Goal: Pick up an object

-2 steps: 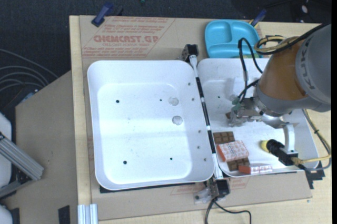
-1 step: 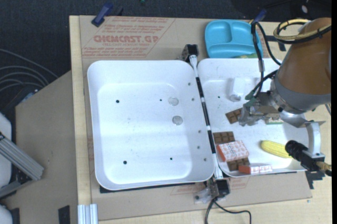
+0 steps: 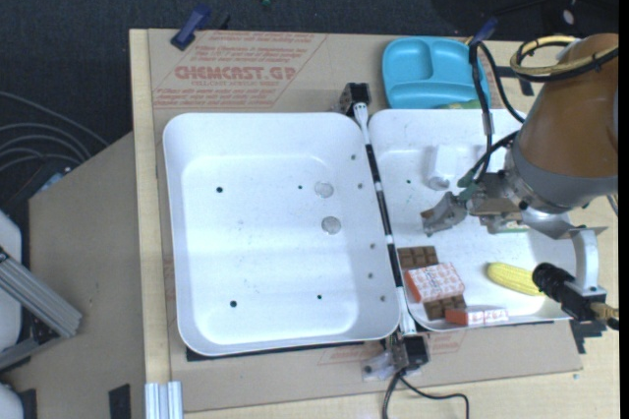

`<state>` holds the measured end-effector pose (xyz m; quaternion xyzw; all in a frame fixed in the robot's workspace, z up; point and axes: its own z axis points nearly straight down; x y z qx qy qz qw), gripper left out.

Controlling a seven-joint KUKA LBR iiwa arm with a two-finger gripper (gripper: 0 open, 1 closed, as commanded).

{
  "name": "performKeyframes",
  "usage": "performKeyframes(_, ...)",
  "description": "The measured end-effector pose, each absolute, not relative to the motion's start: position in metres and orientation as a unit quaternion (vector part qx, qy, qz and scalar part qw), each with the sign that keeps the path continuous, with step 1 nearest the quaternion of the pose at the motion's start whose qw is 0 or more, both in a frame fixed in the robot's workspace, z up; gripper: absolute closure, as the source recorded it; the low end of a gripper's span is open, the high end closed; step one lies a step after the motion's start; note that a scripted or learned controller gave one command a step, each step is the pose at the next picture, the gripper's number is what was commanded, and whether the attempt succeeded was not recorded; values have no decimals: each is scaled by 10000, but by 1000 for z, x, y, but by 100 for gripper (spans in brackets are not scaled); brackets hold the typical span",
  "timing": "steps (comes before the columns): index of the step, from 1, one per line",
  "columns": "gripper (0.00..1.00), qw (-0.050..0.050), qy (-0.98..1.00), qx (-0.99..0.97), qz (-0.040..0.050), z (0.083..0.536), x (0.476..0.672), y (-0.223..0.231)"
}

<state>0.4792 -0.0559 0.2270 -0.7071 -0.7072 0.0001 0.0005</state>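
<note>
My gripper [image 3: 434, 198] hangs low over the right bin [image 3: 398, 137], near its left-middle part, open with nothing between its fingers. In the front of that bin lie a brown segmented bar [image 3: 418, 258], a red and white box [image 3: 434, 282], a small brown block [image 3: 454, 314] and a yellow banana-like piece [image 3: 513, 277]. All of them sit nearer the front than the gripper and apart from it. The arm's orange band and grey wrist [image 3: 570, 142] cover the bin's right part.
The left bin [image 3: 197, 151] has two small round marks [image 3: 327, 208] on its floor. A blue compartment tray [image 3: 432, 71] rests behind the right bin. A white label [image 3: 486, 316] lies at the right bin's front rim. Cables run along the arm.
</note>
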Motion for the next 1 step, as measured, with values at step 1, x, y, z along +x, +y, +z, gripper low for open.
performKeyframes(1,0,13,-7069,-7073,4,156,513,-91)
